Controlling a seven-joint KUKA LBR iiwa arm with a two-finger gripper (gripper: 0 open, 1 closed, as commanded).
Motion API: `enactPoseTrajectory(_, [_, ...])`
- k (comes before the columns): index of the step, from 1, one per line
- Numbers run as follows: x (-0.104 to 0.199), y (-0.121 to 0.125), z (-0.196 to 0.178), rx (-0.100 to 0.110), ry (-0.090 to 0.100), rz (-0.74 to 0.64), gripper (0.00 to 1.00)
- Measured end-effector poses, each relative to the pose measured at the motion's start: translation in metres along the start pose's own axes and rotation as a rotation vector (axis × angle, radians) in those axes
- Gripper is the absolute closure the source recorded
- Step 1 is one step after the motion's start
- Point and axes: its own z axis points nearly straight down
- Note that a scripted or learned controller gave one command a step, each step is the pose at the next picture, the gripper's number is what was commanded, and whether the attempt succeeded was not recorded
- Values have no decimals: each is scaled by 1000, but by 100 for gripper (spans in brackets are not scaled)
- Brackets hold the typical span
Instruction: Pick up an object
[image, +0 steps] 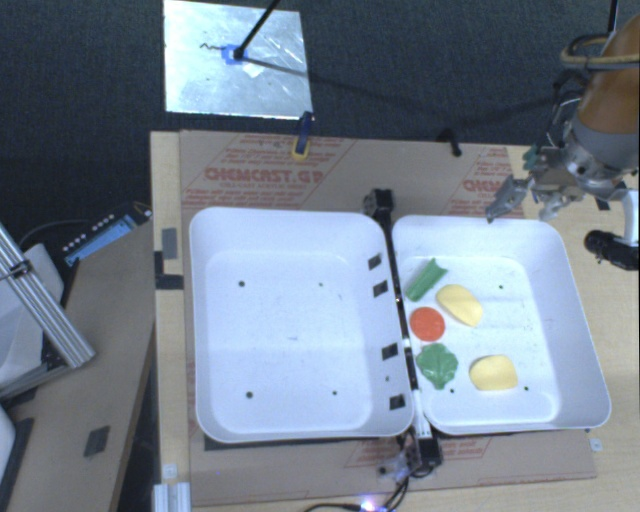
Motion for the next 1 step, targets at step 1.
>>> enactPoseTrajectory(1, [0, 1, -12, -4, 0, -3, 100])
